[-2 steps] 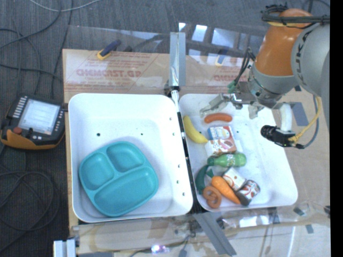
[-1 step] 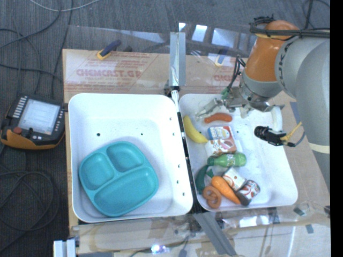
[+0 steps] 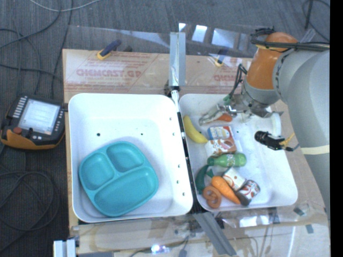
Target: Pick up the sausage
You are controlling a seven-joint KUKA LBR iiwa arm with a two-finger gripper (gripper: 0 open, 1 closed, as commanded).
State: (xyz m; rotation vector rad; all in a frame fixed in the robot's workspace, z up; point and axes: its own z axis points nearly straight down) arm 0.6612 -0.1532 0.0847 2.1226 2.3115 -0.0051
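the sausage (image 3: pixel 212 197) lies at the lower middle of the frame, in the bottom-left corner of the right bin (image 3: pixel 284 189). it looks like a short, curled, orange-brown piece, touching the carrot (image 3: pixel 225 189) on its right and sitting just below a dark green vegetable (image 3: pixel 202 176). a small can (image 3: pixel 247 188) rests just beyond the carrot.

by the look of it, this is a toy food item: light, smooth-skinned and probably a little slippery, firm enough not to crush but likely to squirt out of a pinch taken near a rounded end. the best hold is probably across its narrow middle, with the fingers set crosswise to its length and coming in from the side away from the carrot, since the neighbours leave little room.

the gripper (image 3: pixel 217 113) hangs at the upper middle-right of the frame, over the top end of the right bin, near the banana (image 3: pixel 194 131) and a small carton (image 3: pixel 221 135). its metal fingers look spread a little, with nothing between them. the sausage is well apart from it, toward the bottom edge of the frame and slightly left, with the carton and a green pepper (image 3: pixel 228 160) lying in between.
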